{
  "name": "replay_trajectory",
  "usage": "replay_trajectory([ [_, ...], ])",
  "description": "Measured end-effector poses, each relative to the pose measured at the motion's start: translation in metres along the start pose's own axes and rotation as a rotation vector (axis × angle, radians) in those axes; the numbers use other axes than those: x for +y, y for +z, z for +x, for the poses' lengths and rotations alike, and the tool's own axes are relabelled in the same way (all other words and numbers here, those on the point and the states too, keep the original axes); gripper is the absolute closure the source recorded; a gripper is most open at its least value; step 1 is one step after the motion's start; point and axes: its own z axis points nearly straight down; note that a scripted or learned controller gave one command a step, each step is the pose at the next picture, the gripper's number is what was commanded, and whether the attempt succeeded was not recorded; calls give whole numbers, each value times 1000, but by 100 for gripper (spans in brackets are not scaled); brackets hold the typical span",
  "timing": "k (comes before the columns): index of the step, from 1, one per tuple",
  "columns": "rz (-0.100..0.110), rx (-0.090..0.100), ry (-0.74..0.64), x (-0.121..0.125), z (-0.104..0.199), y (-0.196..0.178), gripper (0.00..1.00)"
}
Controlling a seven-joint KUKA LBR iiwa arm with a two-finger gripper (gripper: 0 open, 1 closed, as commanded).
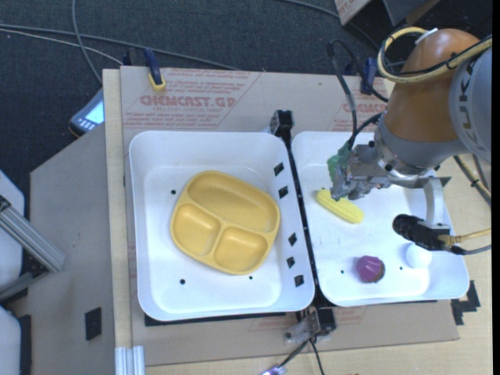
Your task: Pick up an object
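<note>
One yellow corn cob [341,207] lies in the right bin [391,289], in its left part near the wall shared with the other bin, slanting from upper left to lower right. The tool [344,187] sits right over the cob's upper-left end and hides part of it. Whether it is open, closed or touching the cob cannot be told from this angle. A small green patch [336,165] shows just beside the tool, too unclear to name.

Two more things share that bin. One purple, roundish object [370,268] lies toward the near side, apart from the cob. One small white round object [417,255] sits to its right, hard to pick out against the white floor.

One grey arm [428,100] with its orange band reaches in from the right, covering the bin's far right corner and cut off by the frame edge.

One yellow plate [225,222] with three compartments lies alone in the middle of the left bin [156,209].

Two bins in all rest side by side on the counter [117,233], with one blue clamp [156,74] in plain sight at its far edge.
</note>
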Motion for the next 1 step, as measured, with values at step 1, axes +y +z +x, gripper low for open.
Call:
replay_trajectory([
  [1,4,1,0,4,54,12,100],
])
